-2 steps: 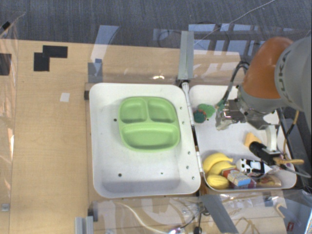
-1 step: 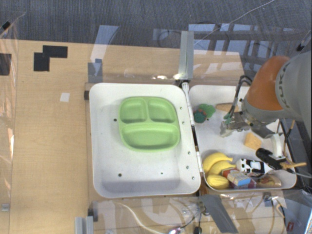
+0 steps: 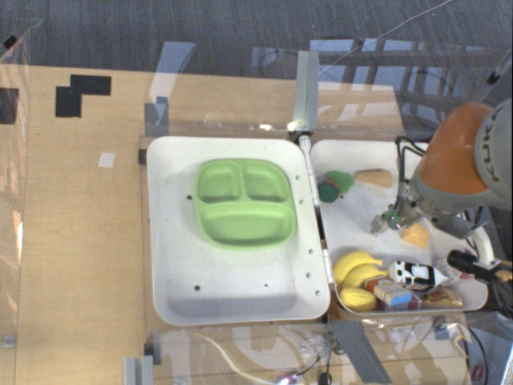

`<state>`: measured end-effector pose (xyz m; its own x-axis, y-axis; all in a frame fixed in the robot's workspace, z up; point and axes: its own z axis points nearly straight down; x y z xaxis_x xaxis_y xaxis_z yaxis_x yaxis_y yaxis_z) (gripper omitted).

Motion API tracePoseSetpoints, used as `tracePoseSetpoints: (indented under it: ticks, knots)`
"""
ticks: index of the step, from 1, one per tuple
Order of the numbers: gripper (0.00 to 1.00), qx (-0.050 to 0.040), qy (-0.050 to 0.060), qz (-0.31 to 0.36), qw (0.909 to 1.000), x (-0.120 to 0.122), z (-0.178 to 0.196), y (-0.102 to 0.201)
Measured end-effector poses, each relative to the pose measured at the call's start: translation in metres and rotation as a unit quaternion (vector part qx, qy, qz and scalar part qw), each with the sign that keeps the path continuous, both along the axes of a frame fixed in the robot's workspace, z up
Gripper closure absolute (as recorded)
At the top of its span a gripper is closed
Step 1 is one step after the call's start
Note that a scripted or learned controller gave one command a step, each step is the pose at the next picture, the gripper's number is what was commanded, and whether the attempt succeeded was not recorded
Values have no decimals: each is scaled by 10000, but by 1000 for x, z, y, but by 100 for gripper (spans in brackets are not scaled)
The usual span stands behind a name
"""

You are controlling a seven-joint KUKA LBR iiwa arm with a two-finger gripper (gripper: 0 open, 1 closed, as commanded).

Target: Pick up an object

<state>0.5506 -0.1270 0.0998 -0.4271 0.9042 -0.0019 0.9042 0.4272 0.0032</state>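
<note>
The gripper (image 3: 390, 220), fingers apparently slightly parted and holding nothing, hung low in the right bin (image 3: 353, 223). A tan wedge (image 3: 416, 236) lay just right of the fingertips, bananas (image 3: 358, 277) nearer the camera.

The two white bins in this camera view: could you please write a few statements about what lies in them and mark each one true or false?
1. The green divided plate lies in the left bin. True.
2. The bananas lie in the left bin. False: they lie in the right bin, near its front edge.
3. The gripper hangs over the right bin. True.
4. The plate holds a piece of bread. False: its three compartments show only green; the bread-like piece lies in the right bin.
5. A green toy lies near the divider between the bins. True.
</note>
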Motion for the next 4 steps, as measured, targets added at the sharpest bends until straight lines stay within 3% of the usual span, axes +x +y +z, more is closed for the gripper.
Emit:
tracePoseSetpoints:
  ticks: [1, 2, 3, 4]
  knots:
    - [100, 5, -62, -1206, 9927, 20, -9, -39]
    - [100, -1, -4, -18, 10000, -62, -6, -26]
    - [100, 7, 7, -1086, 9941, -15, 16, 17]
    - [100, -28, -95, 1029, 9946, -40, -7, 18]
